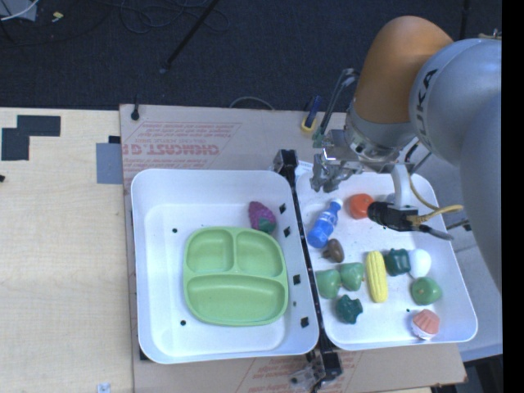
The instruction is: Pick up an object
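My gripper (329, 178) hangs over the far left corner of the right bin (455, 305). It sits just above and behind a small blue bottle with a white cap (323, 226), which lies tilted near the wall between the bins. An orange-red round piece (359, 205) lies just right of the bottle. Nothing can be seen in the gripper's hold.
Nearer in the right bin lie a brown piece (333, 250), two pale green pieces (329, 282), a yellow corn cob (376, 275), a dark teal piece (349, 309), a white ball (419, 261), a green apple (425, 290) and a pink shell (425, 323). The left bin (151, 219) holds a green divided plate (235, 275) and a purple piece (262, 215).
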Motion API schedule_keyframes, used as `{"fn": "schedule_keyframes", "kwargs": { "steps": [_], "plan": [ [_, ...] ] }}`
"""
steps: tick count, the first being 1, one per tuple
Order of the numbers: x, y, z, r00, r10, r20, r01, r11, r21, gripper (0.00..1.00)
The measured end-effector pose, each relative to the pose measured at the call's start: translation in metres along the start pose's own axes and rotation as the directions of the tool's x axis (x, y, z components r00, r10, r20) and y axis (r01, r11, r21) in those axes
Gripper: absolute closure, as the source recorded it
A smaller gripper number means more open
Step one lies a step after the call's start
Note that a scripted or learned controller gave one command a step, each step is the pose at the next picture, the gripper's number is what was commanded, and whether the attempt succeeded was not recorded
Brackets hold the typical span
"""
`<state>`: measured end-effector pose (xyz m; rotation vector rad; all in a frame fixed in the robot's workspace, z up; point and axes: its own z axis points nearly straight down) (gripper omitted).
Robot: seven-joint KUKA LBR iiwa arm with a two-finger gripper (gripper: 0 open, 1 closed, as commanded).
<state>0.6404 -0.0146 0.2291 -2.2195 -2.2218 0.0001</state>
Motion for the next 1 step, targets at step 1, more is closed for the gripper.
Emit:
{"fn": "schedule_keyframes", "kwargs": {
  "steps": [1],
  "plan": [
    [-0.0033, -0.0031, 0.0084, 1.000, 0.002, 0.001, -0.002, 1.000, 0.002, 1.00]
  ]
}}
